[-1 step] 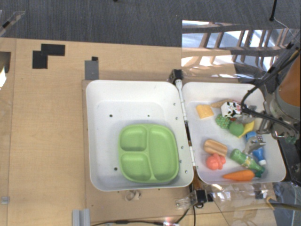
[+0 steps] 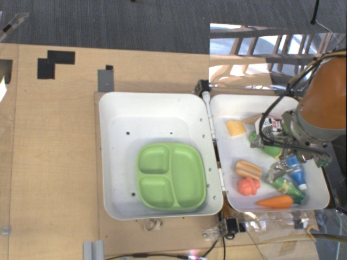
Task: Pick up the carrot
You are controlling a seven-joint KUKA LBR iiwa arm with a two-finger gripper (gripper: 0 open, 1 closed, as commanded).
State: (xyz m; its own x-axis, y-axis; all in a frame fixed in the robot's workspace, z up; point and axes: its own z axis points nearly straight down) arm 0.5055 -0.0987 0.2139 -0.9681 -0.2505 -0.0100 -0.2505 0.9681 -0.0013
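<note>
Right bin [image 2: 324,196]: carrot [image 2: 275,202] lies horizontal, tip left; fingers' [image 2: 277,172] state unclear.

The bench [image 2: 54,161] appeared as matt, light wood. Both bins [image 2: 157,112] looked like smooth white plastic; the green divided plate [image 2: 171,175] showed a slight gloss.

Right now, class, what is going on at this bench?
A grey and orange robot arm reaches in over the right bin, its gripper low among toy foods. The carrot it should pick up lies untouched near the bin's front edge. The left bin holds a green divided plate.
</note>
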